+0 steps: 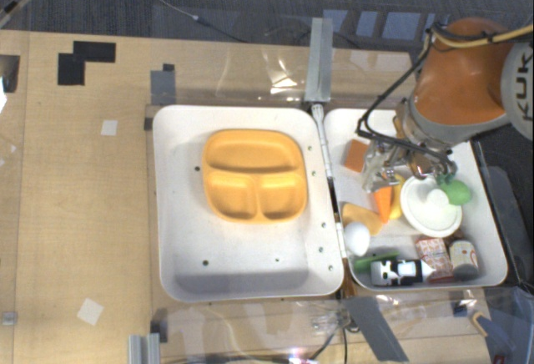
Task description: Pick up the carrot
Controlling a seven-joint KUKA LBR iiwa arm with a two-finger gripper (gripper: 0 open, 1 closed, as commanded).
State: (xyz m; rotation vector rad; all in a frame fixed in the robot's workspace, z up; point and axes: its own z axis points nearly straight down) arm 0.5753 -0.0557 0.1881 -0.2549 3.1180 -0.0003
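The carrot [383,204] is a short orange piece in the right bin [492,258], left of a white bowl. My gripper [384,177] hangs directly over the carrot's upper end, its metal tip low in the bin and touching or nearly touching it. The arm's orange band [459,74] covers the bin's back right part. The carrot's lower end shows below the gripper and rests near a yellow wedge.
Crowded around the carrot are a white bowl [430,205], a green piece [456,191], a brown block [355,155], a yellow wedge [360,215] and a white egg [357,237]. A dark bottle [392,270] and two small cans [434,258] line the front wall. The left bin [179,270] holds a yellow divided plate [254,174].
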